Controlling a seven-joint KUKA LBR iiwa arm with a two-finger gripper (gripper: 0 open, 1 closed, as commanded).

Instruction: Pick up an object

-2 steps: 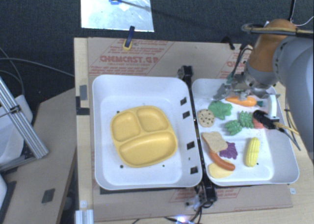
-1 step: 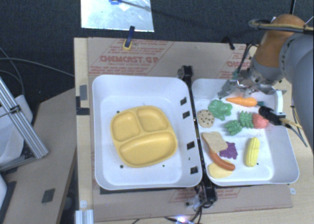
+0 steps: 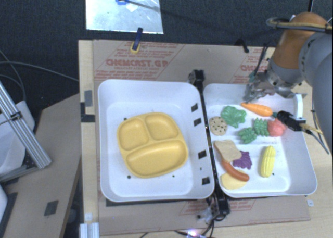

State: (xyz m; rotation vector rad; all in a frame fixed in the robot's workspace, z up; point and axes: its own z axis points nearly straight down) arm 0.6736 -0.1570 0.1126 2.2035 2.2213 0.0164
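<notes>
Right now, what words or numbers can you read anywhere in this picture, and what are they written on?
"CHEMCAST G P" in red, on the brown board under the bins, behind the left bin.
More red print of the same kind on the board behind the right bin: partly covered, too blurred to read.
Faint red print along the board's front edge: too small to read.
The toy foods and yellow tray carry no writing.

I note the two shallow white bins (image 3: 156,88) look like smooth plastic with a slight sheen. The yellow three-compartment tray (image 3: 152,144) reads as matt moulded plastic. The small food pieces, among them the yellow corn cob (image 3: 267,160) and orange carrot (image 3: 257,109), appear glossy plastic. Beneath lies brown printed cardboard (image 3: 145,60), matt. The square silver sheet (image 3: 124,2) looks crinkled and reflective.
</notes>
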